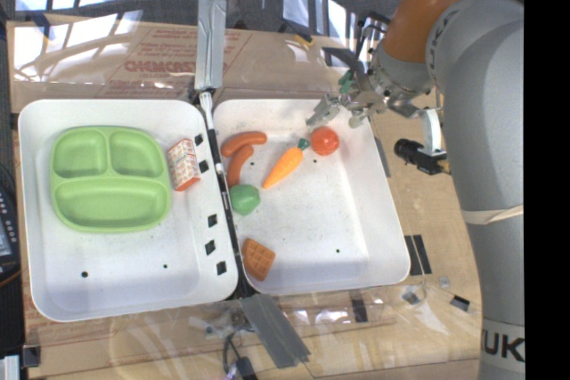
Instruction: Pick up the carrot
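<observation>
Two shallow white bins sit side by side on the surface, the left bin (53, 280) and the right bin (374, 254). Nearest in the right bin lies a small waffle-patterned orange square (258, 258), close to the divider. Behind it sits a green rounded piece (244, 199), then the carrot (284, 165), lying tilted on the bin floor with its green top toward a red tomato (325, 141) just beside it. Left of the carrot lie two sausages (240, 152), one curved below the other.

In the left bin, a green three-compartment tray (110, 179) lies flat. A small can with a red-and-white label (183, 165) lies on its side just beside the tray's right edge; its print is too small to read.

At the right bin's far edge hangs the claw (343, 109), well apart from the carrot, fingers spread apart and clamped on nothing. Beyond the bins lies brown cardboard (160, 58) with red lettering, too faint to read.
</observation>
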You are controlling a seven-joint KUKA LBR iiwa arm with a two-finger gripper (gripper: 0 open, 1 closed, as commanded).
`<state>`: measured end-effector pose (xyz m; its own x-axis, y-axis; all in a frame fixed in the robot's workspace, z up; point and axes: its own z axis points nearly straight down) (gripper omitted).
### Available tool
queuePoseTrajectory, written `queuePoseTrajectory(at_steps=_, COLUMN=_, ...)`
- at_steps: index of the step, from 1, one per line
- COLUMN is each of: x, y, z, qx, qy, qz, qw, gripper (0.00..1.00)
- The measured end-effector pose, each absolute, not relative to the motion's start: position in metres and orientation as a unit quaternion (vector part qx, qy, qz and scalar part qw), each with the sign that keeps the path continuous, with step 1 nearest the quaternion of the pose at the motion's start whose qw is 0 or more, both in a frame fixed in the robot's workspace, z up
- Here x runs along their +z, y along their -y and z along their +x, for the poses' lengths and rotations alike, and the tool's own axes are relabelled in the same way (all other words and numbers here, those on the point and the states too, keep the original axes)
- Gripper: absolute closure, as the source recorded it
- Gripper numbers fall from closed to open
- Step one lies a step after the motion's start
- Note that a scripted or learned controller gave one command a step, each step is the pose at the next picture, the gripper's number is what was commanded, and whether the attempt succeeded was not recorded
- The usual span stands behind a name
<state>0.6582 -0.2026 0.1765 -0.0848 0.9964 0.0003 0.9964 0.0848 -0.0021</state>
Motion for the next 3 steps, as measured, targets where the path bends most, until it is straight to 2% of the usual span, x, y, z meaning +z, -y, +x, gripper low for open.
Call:
queuePoseTrajectory(at_steps=1, x=0.109, y=0.19, z=0.632, qx=-0.0003, qy=0.852, qz=-0.523, qw=-0.002, gripper=0.0)
queuePoseTrajectory(at_steps=2, x=0.092, y=0.115, z=0.628, qx=0.001, qy=0.816, qz=-0.578, qw=0.002, gripper=0.0)
queuePoseTrajectory(at_steps=3, x=0.092, y=0.115, z=0.657, qx=0.0006, qy=0.77, qz=-0.637, qw=0.0, gripper=0.0)
